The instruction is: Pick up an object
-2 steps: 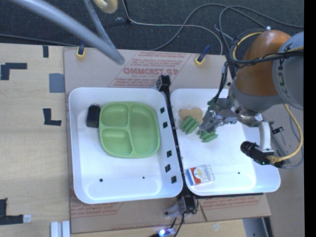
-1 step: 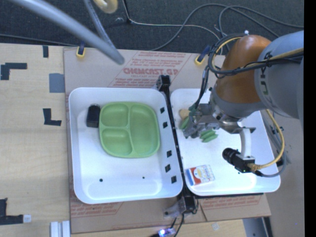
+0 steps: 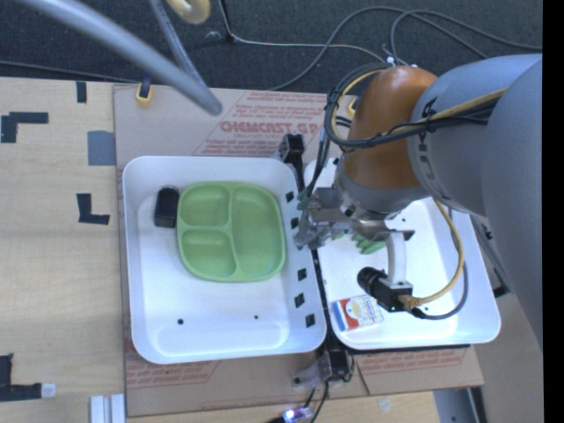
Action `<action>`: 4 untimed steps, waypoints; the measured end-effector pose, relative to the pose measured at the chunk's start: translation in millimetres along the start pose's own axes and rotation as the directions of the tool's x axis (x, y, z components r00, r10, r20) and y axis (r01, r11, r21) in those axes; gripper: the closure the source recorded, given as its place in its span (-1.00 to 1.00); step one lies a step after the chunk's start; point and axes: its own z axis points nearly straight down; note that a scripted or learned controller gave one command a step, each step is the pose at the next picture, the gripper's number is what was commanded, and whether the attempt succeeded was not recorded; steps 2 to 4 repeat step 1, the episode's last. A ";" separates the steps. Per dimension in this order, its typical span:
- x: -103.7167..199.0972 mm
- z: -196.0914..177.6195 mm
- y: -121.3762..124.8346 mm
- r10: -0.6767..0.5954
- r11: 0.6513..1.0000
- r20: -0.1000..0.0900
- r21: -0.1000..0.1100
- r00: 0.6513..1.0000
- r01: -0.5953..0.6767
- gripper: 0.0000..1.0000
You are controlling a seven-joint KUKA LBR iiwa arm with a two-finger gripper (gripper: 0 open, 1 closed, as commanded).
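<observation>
A green divided plate (image 3: pixel 231 232) lies in the left bin (image 3: pixel 211 337), with a small black block (image 3: pixel 166 207) touching its left edge. In the right bin (image 3: pixel 467 324), a small green object (image 3: pixel 371 246) peeks out from under the arm. A white packet with red and blue print (image 3: pixel 358 312) lies near that bin's front left corner. My gripper (image 3: pixel 339 227) hangs low over the right bin's left side, close to the wall between the bins. The orange wrist band (image 3: pixel 383 126) and grey arm cover most of it.
Black cable clips line the divider between the bins (image 3: pixel 304 276). A yellow cable loops from the wrist across the right bin (image 3: pixel 445 298). A grey pole (image 3: pixel 115 38) crosses the upper left. The bins rest on a cardboard sheet (image 3: pixel 256 122).
</observation>
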 end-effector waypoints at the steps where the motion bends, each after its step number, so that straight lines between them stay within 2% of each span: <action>1: 44.9 -4.6 -1.1 0.000 1.000 0.000 -0.002 1.000 0.000 1.00; 4: 44.9 -4.6 -1.1 0.000 1.000 0.000 -0.002 1.000 0.000 1.00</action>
